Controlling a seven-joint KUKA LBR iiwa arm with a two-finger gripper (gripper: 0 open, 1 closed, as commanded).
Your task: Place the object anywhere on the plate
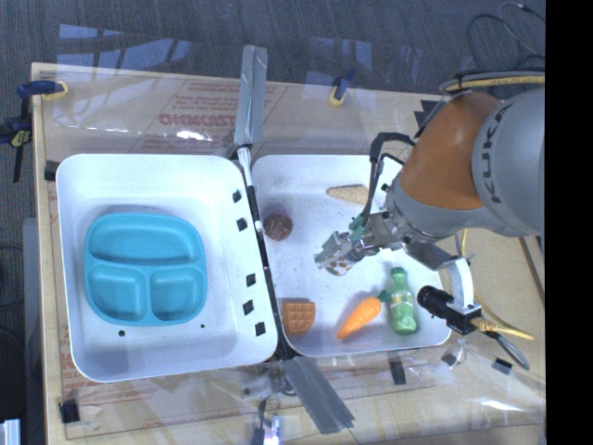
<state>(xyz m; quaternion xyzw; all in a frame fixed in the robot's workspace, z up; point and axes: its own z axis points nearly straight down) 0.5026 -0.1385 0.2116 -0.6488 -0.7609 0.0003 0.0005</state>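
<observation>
Gripper [335, 253], finger spacing indeterminable, low in the right bin [306, 179] among small, light, probably rigid toy foods; nearest, the carrot [360, 315], best grasped across its thick middle; plate [145, 267] in the left bin.

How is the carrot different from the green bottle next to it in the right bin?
The carrot is orange and tapered, while the green bottle is green with a straight body and a cap. The carrot lies slanted; the green bottle lies almost straight up the view. Both lie side by side near the right bin's front wall.
</observation>
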